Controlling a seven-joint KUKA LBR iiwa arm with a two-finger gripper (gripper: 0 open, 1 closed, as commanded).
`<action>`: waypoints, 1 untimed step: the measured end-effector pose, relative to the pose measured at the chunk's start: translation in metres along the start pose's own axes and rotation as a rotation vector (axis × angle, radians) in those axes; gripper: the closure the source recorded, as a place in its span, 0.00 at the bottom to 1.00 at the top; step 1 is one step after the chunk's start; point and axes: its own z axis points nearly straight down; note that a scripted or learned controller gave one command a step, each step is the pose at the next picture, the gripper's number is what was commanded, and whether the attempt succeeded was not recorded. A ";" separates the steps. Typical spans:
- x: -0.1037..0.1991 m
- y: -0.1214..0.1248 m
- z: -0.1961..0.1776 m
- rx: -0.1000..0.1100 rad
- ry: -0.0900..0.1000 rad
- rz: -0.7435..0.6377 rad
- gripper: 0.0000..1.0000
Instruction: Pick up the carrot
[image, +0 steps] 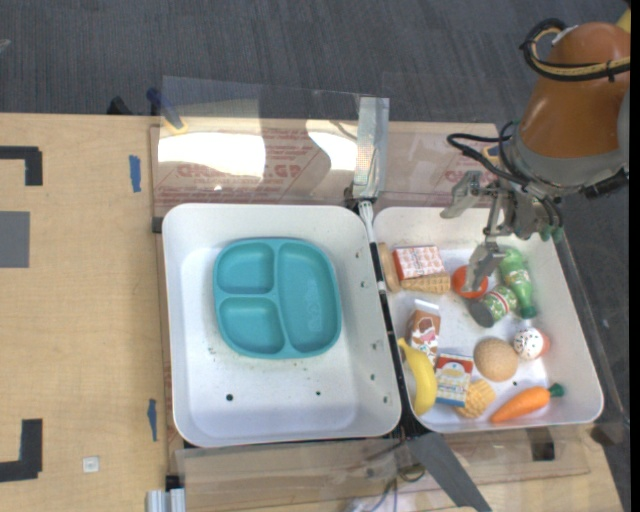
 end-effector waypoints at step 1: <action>0.075 -0.046 0.042 0.000 0.005 -0.113 0.00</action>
